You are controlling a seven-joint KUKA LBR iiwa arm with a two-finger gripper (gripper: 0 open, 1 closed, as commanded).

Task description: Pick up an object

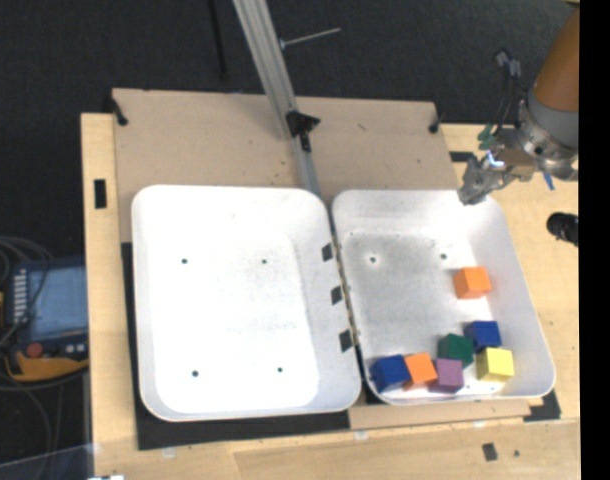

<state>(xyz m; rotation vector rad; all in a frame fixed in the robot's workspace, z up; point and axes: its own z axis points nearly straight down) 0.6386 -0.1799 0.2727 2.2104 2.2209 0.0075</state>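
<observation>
1. Nearest the camera, a row of little blocks sits along the bottom edge of the right bin (505, 238); from left to right I see a blue block (389, 371), an orange block (420, 368), a purple block (449, 373) and a yellow block (496, 363); they sit close together, some touching.
2. Just behind that row sit a green block (455, 348) and a second blue block (482, 334); a second orange block (472, 283) sits alone, further up the bin, apart from the rest.
3. Beside it lies the left bin (155, 268); a thin metal pole (270, 63) slants up from between the two bins.
4. Up at the top right corner of the right bin hangs the gripper (473, 190); it is well apart from every block and holds nothing; it is too small and blurry to say how it is set.
5. I think the job is only at the start; no block is picked yet; the arm looks to be getting ready to reach.
6. Next, I think the gripper needs to go over one block and come down around it; the lone orange block looks easiest, since nothing crowds it; the packed row could be tricky.
</observation>
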